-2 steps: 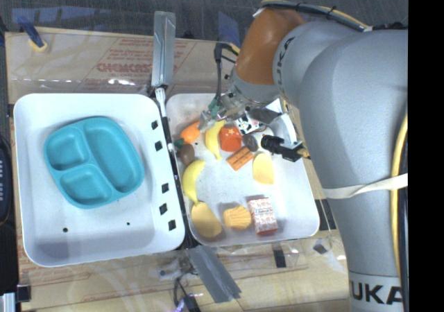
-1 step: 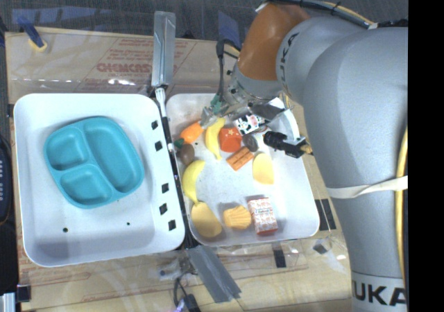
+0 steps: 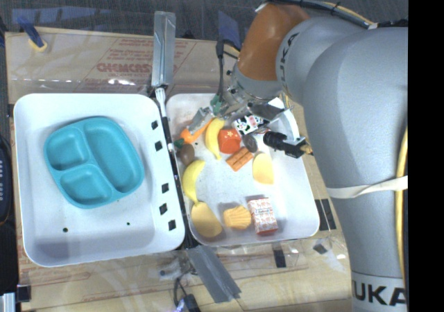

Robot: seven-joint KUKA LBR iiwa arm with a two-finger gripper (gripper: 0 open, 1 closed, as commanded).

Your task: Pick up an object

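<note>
Where the arm (image 3: 333, 82) reached in from the right of the camera view, its orange band sat above the far end of the right bin (image 3: 305, 196), and the gripper (image 3: 239, 118) hung low over that bin's upper part. Whether it was open or closed could not be told, and nothing could be confirmed as held.

Directly at the gripper's tip lay a red tomato-like piece (image 3: 229, 139), with a yellow banana (image 3: 214, 135) touching its left side and an orange carrot piece (image 3: 186, 136) further left against the bin wall. A black-and-white patterned item (image 3: 247, 123) sat just beside the gripper, partly hidden by it. An orange block (image 3: 240, 159) lay just below the red piece, and a pale yellow wedge (image 3: 263, 168) was to its right.

Well apart from the gripper, along the near side of the same bin, stood a second banana (image 3: 192, 179), a round yellow piece (image 3: 205, 220), a small ridged yellow item (image 3: 237, 218) and a red-and-white packet (image 3: 263, 215).

The left bin (image 3: 41, 234) carried a blue divided plate (image 3: 94, 160), lying flat, well clear of the gripper.
</note>
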